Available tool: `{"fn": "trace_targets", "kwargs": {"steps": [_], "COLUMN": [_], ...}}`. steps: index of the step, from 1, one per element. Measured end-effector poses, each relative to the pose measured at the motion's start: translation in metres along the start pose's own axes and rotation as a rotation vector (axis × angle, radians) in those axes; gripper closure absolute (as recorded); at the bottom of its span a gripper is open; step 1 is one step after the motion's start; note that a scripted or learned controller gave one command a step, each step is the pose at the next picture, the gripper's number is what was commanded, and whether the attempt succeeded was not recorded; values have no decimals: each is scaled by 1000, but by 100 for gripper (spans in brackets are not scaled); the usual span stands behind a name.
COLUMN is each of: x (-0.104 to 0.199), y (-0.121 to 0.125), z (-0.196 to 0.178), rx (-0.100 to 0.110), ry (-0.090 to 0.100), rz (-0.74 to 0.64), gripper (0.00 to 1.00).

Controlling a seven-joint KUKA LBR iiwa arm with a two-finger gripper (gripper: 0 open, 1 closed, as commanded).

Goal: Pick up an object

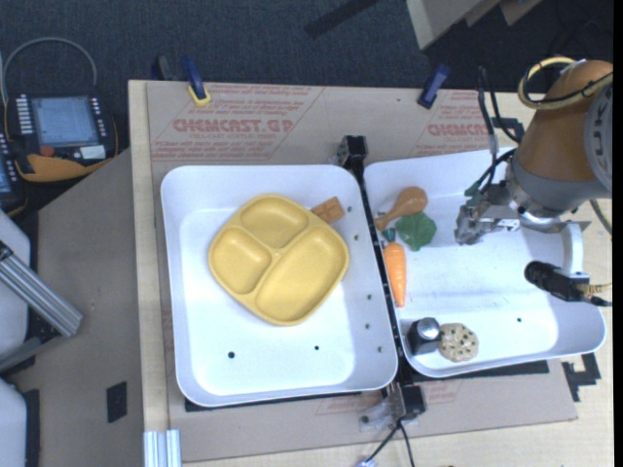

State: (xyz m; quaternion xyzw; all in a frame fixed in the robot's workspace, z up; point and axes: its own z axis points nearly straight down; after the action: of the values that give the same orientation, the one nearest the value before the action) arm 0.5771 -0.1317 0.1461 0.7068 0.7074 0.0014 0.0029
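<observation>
Two white bins on a brown surface [292, 115], arm over the right bin.

Left bin [195, 358]: one yellow divided plate [279, 259] with three compartments, lying flat near the middle; a small brown block [328, 208] touches its upper right edge. Right bin [574, 334]: toy chicken drumstick [403, 204] at the upper left, green broccoli piece [418, 230] just below and touching it, orange carrot [394, 272] lying lengthwise along the left wall, a small dark round object with a pale top [423, 333] and a speckled cookie [457, 341] side by side at the lower left. Gripper [474, 224]: low over the upper middle of the right bin, near the broccoli but apart from it, nothing seen between its fingers; whether they stand wide or narrow cannot be told. Grey arm [565, 144] enters from the right.
</observation>
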Motion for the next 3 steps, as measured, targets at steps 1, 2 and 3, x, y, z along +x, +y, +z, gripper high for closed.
{"fn": "trace_targets", "kwargs": {"steps": [1,2,3], "x": [-2,-4,49], "y": [0,2,6], "z": [-44,-108,-94], "rx": [-1,-3,8], "ry": [0,-1,4], "rz": [0,-1,-4], "gripper": [100,100,100]}}
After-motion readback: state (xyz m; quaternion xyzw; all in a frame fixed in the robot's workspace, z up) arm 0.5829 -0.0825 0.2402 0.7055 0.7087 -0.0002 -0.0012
